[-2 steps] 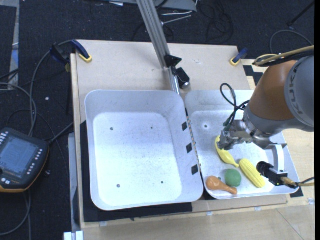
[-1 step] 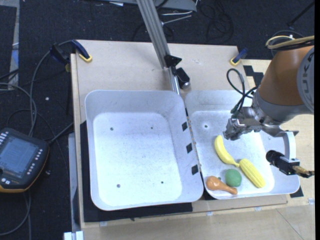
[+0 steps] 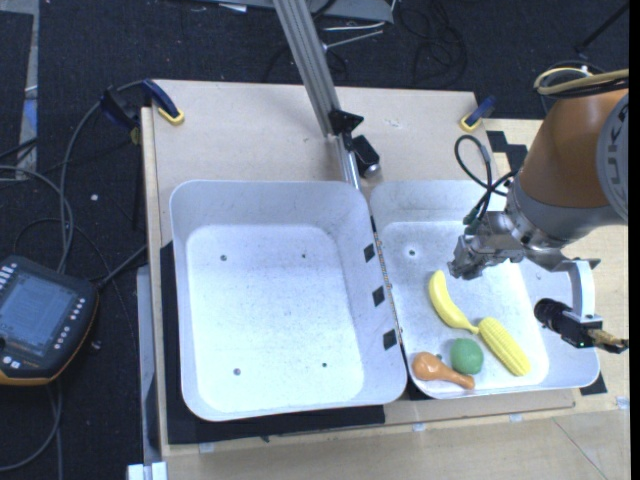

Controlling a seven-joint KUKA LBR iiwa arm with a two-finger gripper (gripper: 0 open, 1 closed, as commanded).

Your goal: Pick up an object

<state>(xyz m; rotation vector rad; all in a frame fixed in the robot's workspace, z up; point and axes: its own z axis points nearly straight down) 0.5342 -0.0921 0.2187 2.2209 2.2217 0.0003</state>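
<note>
In the right bin [image 3: 420, 243] lie a yellow banana [image 3: 447, 302], a yellow corn cob [image 3: 504, 345], a green round fruit [image 3: 465, 356] and an orange drumstick-shaped toy [image 3: 441, 369]. My gripper [image 3: 468, 261] hangs over the bin's upper middle, just above and to the right of the banana's top end. Nothing is visible between its fingers. The arm's grey wrist and orange band reach in from the right.
The left bin [image 3: 200, 218] sits beside the right one, divided by a raised rim with black clips [image 3: 378, 293]. A slanted metal pole [image 3: 310, 53] stands behind the bins. A teach pendant [image 3: 35, 318] lies off the bench at left.
</note>
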